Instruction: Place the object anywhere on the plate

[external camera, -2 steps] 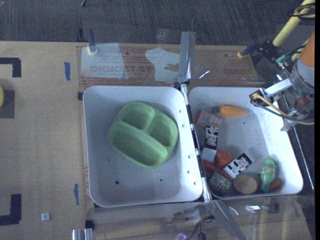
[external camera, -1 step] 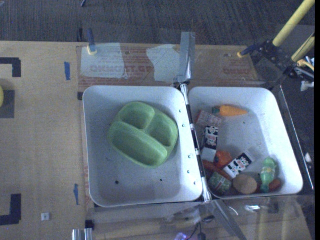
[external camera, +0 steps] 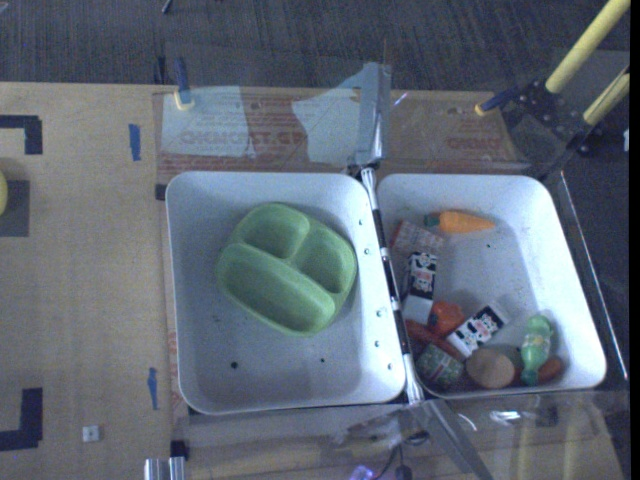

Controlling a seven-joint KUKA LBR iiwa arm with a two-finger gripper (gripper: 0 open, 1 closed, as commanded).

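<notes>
A green divided plate (external camera: 287, 266) lies in the left white bin (external camera: 200, 348), turned at an angle, with nothing on its compartments. The right white bin (external camera: 560, 258) holds several toy food items: an orange carrot (external camera: 462, 222) near the back, a small black-and-white carton (external camera: 422, 274) by the left wall, a second carton (external camera: 476, 329), a brown round item (external camera: 490, 368), a green item (external camera: 537, 340) and a few red-orange pieces (external camera: 440, 318) along the front.
A metal divider (external camera: 385, 268) runs between the two bins. A clear sheet and blue tape marks (external camera: 134, 141) lie on the wooden bench behind the bins. Yellow rods (external camera: 590, 36) stand at the back right.
</notes>
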